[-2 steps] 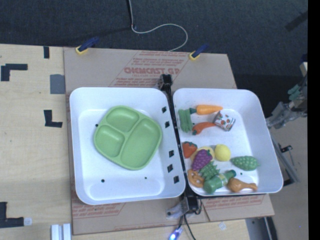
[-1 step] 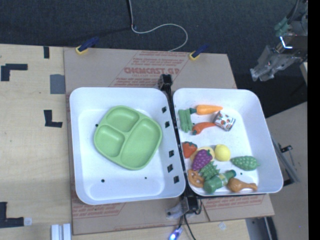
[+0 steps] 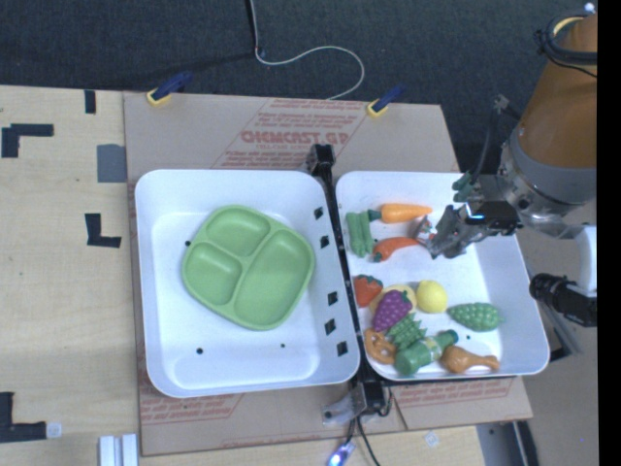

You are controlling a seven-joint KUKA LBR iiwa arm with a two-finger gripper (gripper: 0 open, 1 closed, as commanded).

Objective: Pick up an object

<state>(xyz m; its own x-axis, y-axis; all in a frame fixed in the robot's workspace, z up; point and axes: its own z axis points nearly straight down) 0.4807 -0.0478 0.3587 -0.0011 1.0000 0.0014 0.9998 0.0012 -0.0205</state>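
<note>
The right bin [image 3: 505,289] holds several toy foods: an orange carrot [image 3: 403,212], a second orange-red carrot [image 3: 396,248], green beans [image 3: 358,232], a red tomato [image 3: 367,289], purple grapes [image 3: 390,310], a yellow lemon [image 3: 431,297], a bumpy green fruit [image 3: 473,316], a green vegetable [image 3: 417,350] and a brown drumstick [image 3: 466,360]. My gripper [image 3: 441,243] hangs low over the bin's upper middle, just right of the two carrots. Its dark fingers point down-left, and nothing shows between them.
The left bin [image 3: 165,289] carries a green three-part plate [image 3: 248,266]. A black divider [image 3: 335,260] separates the bins. Both rest on cardboard [image 3: 281,134] held by clamps. A white cable [image 3: 310,61] loops behind. The arm's grey body [image 3: 558,153] fills the right side.
</note>
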